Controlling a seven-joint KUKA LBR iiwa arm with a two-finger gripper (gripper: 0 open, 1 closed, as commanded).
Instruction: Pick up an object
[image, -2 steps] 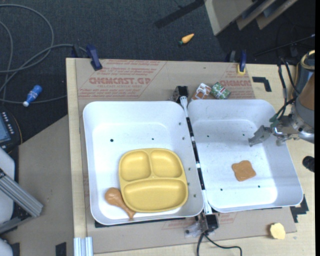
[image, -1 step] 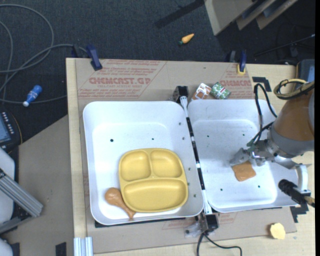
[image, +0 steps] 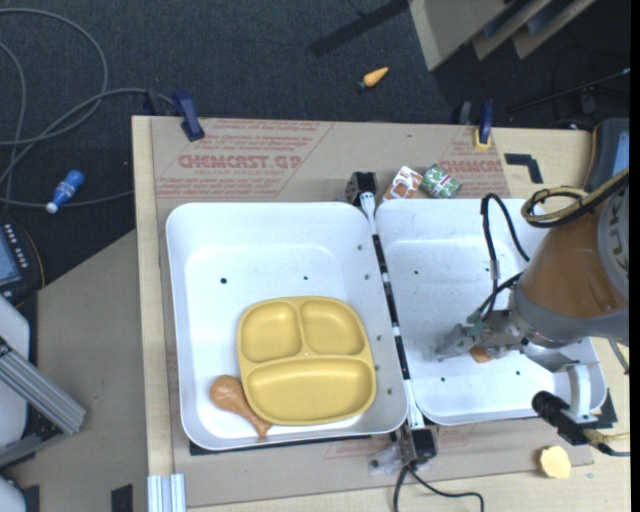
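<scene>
Claw (image: 462, 343) low in right bin (image: 440, 250), mid-floor.

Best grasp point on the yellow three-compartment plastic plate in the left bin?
Probably the right rim of the yellow three-compartment plastic plate, coming from above with one finger inside the compartment wall and one outside. The plate lies flat and is likely too wide to span. Its raised rim gives an edge to pinch, and that side faces the arm. Avoid the lower-left corner, where the tan spoon-shaped piece touches it.

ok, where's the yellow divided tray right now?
The yellow divided tray lies in the left bin, toward its near edge, with an orange spoon-like piece touching its near-left corner. The hand is over the right bin.
</scene>
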